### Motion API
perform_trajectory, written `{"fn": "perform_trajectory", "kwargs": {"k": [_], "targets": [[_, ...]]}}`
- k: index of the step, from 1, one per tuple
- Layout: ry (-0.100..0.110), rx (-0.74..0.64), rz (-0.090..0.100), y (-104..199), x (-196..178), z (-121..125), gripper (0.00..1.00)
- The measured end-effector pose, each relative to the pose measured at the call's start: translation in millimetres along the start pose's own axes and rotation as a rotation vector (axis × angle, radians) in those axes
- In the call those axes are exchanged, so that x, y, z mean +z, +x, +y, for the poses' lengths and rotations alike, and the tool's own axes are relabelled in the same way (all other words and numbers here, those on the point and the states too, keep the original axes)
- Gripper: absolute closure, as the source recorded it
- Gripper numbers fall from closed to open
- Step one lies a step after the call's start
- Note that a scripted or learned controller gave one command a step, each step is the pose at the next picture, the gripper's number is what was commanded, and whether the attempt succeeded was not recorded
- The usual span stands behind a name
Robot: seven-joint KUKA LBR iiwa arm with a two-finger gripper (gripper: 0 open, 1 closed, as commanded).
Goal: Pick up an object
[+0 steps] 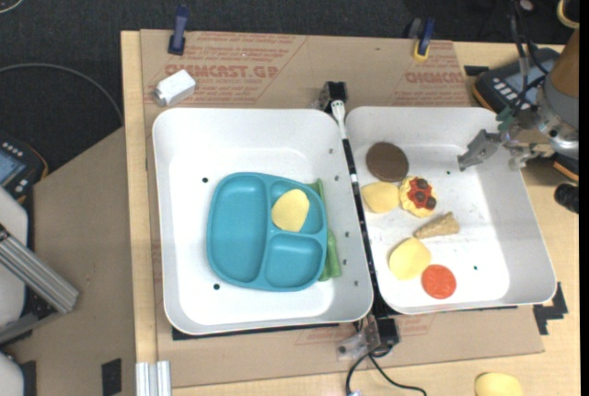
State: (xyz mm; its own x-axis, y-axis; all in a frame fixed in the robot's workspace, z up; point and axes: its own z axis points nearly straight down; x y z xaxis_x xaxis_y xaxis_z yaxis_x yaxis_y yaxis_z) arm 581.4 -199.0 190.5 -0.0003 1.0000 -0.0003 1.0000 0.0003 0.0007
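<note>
The right bin [515, 228] holds several toy foods. A brown disc [387, 161] lies at the back, with a pale yellow piece [379, 197] and a tart with red berries [417, 193] just in front of it. Nearer the front are a tan wedge [437, 225], a second yellow piece [409, 258] and a red-orange disc [439, 281]. My gripper [497, 153] hangs over the bin's back right part, to the right of the brown disc. It is open, with nothing between its fingers.
The left bin [184, 164] holds a teal divided tray [241, 233] with a yellow piece [291, 210] in it and a green thing [329, 242] along its right side. A white block [175, 87] and two blue clamps [178, 29] [423, 40] sit behind the bins.
</note>
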Motion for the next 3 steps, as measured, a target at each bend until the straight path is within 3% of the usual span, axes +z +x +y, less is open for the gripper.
{"fn": "perform_trajectory", "kwargs": {"k": [1,2,3], "targets": [[0.011,0.000,0.006,64,36,-88,0.00],[-0.004,0.003,-0.004,-1,-12,-79,0.00],[-0.013,-0.002,-0.004,17,-146,-102,0.00]]}}
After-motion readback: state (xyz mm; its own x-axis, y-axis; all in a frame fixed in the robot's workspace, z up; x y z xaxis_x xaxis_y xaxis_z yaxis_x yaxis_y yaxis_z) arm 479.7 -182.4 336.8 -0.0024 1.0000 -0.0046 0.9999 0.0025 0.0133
